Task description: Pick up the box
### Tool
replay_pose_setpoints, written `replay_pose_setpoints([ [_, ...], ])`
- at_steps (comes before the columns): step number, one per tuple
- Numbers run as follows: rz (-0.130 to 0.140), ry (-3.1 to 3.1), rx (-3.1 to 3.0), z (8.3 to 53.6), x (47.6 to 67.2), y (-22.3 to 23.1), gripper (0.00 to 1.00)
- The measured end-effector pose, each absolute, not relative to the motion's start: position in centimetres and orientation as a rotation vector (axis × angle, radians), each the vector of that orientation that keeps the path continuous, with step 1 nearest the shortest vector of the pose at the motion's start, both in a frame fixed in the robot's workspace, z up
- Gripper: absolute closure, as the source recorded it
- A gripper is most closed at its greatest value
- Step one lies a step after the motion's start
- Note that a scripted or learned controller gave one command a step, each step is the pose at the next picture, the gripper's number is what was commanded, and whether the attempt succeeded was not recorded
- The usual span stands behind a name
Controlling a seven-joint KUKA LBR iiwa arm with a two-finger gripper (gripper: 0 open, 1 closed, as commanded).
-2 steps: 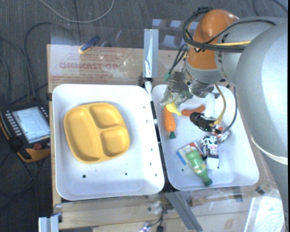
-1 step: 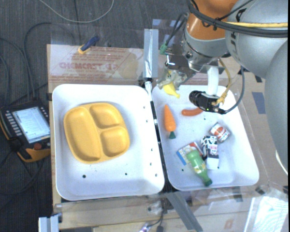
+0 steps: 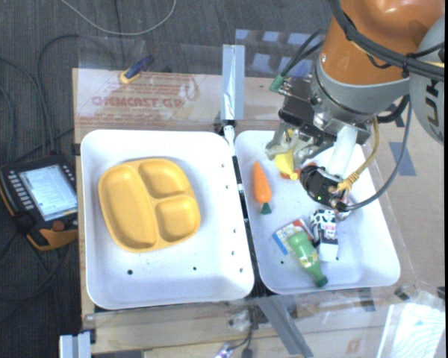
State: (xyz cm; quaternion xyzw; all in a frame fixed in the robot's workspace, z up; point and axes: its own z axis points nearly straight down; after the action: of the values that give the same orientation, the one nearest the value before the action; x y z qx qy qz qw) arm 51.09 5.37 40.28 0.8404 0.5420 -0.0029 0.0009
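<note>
The grey arm with the orange band (image 3: 384,21) is running off the top and right edges. Under the end effector (image 3: 291,151), a small yellow object (image 3: 286,165) is lying mostly covered, its shape unclear. Finger spacing is being obscured by cables.

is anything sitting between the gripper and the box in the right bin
Nothing visible blocks the way. The gripper hangs over the far part of the right bin, above a yellow item. The black-and-white box lies nearer the front, beside the green bottle; bare bin floor separates gripper and box.
</note>
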Motion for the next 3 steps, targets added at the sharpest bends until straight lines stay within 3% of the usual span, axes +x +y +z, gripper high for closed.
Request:
replay_pose_setpoints([
  [1,-0.007,1.357,2.830,43.3,48.5,12.2,1.00],
  [2,-0.011,1.598,2.706,31.6,48.4,7.3,1.00],
  [3,-0.006,2.152,2.287,43.0,49.2,2.4,1.00],
])
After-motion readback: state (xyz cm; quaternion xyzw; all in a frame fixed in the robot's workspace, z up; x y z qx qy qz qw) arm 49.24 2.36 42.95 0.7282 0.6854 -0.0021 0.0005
